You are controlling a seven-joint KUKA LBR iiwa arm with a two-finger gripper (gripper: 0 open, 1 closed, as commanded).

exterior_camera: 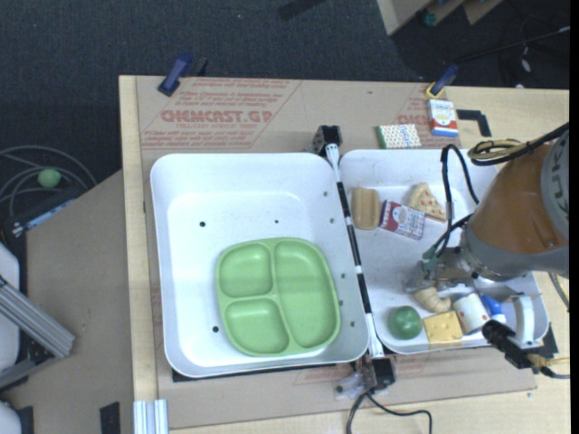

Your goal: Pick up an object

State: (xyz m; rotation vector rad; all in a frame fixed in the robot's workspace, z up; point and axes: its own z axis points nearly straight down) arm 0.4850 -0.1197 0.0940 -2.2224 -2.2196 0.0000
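Your gripper (432,274) is low in the right bin (380,165), over a tan piece (425,295) beside the green ball (404,322) and cheese wedge (442,327). I cannot tell how the jaws stand. So crowded, they may catch two things or push one away.

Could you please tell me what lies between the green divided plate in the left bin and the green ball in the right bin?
In the camera view, between the green divided plate and the green ball lie bare white bin floor and the two bins' adjoining rims.
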